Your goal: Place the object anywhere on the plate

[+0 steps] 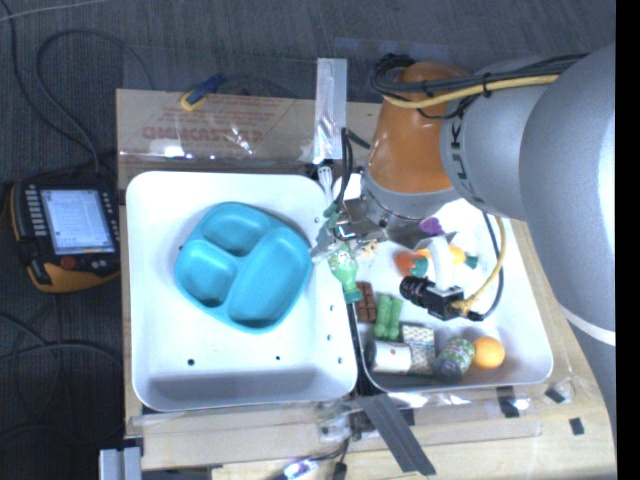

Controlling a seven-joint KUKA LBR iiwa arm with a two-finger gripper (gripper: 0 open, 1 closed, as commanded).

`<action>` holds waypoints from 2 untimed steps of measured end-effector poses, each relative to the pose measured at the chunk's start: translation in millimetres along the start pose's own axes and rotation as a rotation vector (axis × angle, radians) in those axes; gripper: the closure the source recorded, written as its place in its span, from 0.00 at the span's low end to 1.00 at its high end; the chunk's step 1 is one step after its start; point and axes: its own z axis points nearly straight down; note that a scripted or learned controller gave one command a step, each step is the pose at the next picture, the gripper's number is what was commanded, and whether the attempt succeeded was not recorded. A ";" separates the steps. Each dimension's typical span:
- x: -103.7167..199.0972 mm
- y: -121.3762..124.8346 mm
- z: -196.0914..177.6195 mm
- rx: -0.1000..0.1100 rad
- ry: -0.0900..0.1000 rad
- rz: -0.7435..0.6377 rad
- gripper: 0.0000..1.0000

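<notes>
I saw the gripper (343, 236) pinching a small green bottle-like object (346, 272) that hung just below its fingers, long axis running down-right; the blue divided plate (243, 265) lay close by, off to its left.

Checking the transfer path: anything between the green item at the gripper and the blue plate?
Only the two bins' adjoining rims. The gripper is over that divide with a green object hanging below it. The blue plate lies just left in the left bin, with nothing on it.
</notes>
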 end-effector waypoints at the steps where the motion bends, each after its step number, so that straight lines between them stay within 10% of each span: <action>1: -0.5 -0.1 0.0 0.001 0.000 0.001 0.00; 2: -0.1 -0.3 -5.2 0.008 0.001 -0.001 1.00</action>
